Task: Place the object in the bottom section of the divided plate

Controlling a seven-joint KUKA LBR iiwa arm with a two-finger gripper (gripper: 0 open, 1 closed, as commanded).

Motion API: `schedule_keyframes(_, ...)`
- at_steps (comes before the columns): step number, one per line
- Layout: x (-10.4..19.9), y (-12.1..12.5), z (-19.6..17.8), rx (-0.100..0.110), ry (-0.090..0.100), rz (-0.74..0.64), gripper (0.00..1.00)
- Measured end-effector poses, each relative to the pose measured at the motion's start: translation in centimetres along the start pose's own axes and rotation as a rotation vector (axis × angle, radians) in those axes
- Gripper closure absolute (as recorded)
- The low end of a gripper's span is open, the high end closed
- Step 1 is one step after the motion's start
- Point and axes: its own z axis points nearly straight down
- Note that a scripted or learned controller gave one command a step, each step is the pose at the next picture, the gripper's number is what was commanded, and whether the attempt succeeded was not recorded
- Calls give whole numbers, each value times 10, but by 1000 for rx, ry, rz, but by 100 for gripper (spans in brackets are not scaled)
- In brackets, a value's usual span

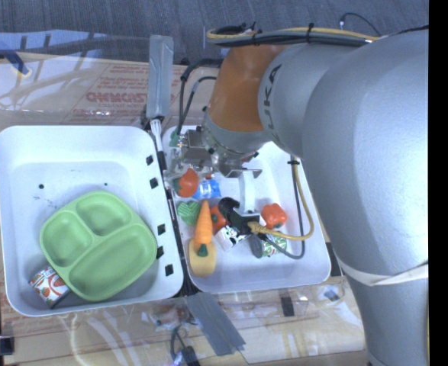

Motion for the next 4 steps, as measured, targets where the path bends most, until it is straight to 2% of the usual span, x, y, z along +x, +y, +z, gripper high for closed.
schedule_keyframes(1,82,-34,-2,1,0,78,100)
schedule_keyframes(2,132,-9,-42,-2,-1,-59,100)
schedule_keyframes(3,211,-103,12,2,-3,-170,100)
schedule_keyframes(4,205,-56,82,-12,6,-50,100)
